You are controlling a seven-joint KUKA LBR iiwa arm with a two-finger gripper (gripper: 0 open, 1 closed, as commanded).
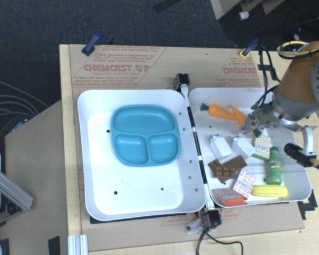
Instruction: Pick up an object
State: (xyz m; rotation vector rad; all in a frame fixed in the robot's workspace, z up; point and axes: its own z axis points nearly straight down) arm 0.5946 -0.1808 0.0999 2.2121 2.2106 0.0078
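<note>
The bench (149, 62) carried two white bins side by side. The left bin (95, 142) held a blue divided plate (145, 134) set toward its upper middle, well clear of every wall, with broad bare floor below it and along its left side.

The right bin (303, 185) was crowded. An orange carrot (223, 112) lay near the upper wall, a second orange piece (238, 116) just beside it. A white block (219, 145) sat near the dividing rim, a brown chocolate bar (227, 168) below it. A green bottle (274, 166) stood toward the right wall, a yellow corn cob (269, 191) lying just below it near the lower wall. A red-and-white packet (243, 182) lay between the chocolate and the corn.

The arm (300, 89) reached in over the upper right corner. The pincer (255, 122) hung low just right of the orange pieces, amid clutter; whether it was apart or together could not be told, and no object showed in its grasp.
</note>
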